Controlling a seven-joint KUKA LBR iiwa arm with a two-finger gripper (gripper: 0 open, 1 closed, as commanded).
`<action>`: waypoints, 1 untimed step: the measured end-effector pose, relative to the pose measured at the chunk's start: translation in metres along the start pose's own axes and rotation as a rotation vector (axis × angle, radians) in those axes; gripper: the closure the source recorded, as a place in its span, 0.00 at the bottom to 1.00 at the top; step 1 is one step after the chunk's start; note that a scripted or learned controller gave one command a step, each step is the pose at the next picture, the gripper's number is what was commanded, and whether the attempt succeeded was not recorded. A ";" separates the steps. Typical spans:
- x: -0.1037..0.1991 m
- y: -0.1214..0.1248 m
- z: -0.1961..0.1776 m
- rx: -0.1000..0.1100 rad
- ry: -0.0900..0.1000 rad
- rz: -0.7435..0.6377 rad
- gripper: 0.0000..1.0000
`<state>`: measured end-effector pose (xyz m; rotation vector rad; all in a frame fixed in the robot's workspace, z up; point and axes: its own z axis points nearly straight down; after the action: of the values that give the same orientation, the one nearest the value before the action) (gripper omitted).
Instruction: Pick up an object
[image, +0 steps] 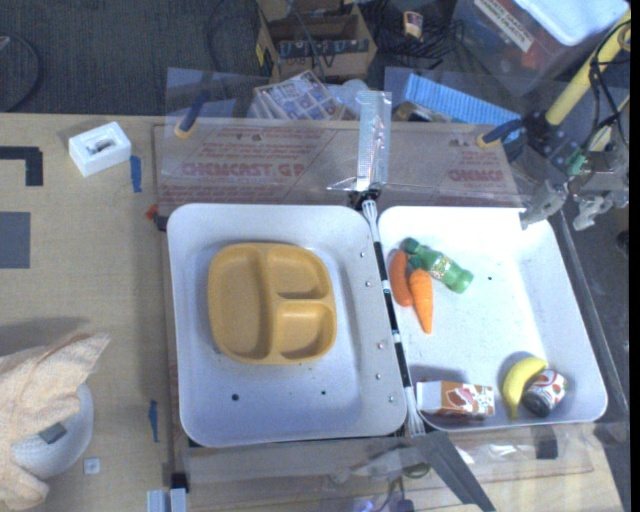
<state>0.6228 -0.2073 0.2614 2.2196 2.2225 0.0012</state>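
Note:
The right bin (520, 300) holds two orange carrots (421, 299) lying side by side near its left wall, with a green bottle (440, 266) just beyond them. At its front edge lie a small orange-and-white carton (458, 398), a yellow banana (519, 380) and a dark round can (546, 392) touching the banana. The gripper (556, 203) hangs over the far right corner of this bin, well away from all the objects, with nothing visibly in it. In the left bin (200, 400) a yellow divided plate (270, 301) sits left of centre.
A clear plastic wall (340, 165) stands behind both bins. Cables and a yellow hose (590, 70) hang at the upper right near the arm. A cloth (45, 390) and a small white box (99, 147) lie on the bench to the left.

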 end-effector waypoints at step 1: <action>0.059 0.004 0.103 0.001 -0.001 -0.008 0.00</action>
<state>0.6264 -0.1480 0.1588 2.2108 2.2317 -0.0006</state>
